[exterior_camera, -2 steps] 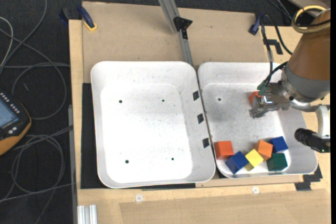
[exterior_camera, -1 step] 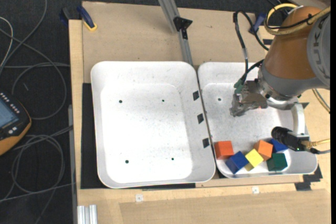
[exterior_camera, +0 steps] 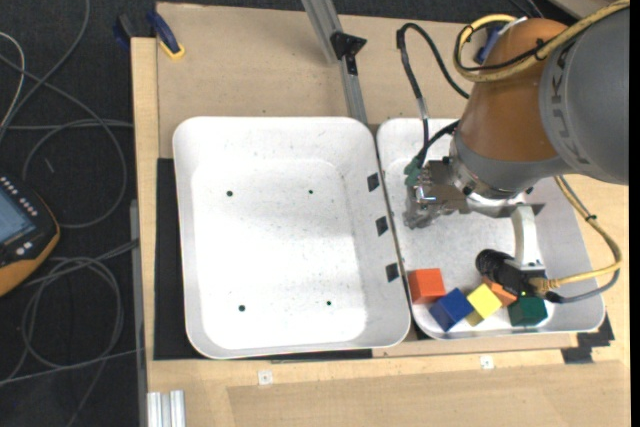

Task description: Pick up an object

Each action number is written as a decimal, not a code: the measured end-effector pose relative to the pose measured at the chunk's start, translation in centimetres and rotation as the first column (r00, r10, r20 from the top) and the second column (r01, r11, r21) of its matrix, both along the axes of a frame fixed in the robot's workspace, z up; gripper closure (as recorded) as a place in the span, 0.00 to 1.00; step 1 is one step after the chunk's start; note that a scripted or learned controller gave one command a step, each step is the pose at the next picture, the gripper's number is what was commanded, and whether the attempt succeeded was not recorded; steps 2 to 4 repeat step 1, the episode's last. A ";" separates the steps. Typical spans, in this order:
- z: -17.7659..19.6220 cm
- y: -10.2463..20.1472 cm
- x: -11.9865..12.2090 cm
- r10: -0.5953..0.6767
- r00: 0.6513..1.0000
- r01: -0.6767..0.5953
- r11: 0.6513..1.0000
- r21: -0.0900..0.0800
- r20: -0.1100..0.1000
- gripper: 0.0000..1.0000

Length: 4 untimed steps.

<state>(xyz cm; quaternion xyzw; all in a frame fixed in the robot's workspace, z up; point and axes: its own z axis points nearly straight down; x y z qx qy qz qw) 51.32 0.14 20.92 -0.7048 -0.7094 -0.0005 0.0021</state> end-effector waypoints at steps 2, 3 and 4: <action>-0.1 4.9 0.0 0.000 1.000 0.000 1.000 -0.001 0.001 1.00; -0.1 4.9 0.0 0.000 1.000 0.000 1.000 -0.001 0.001 1.00; -0.1 4.9 0.0 0.000 1.000 0.000 1.000 -0.001 0.001 1.00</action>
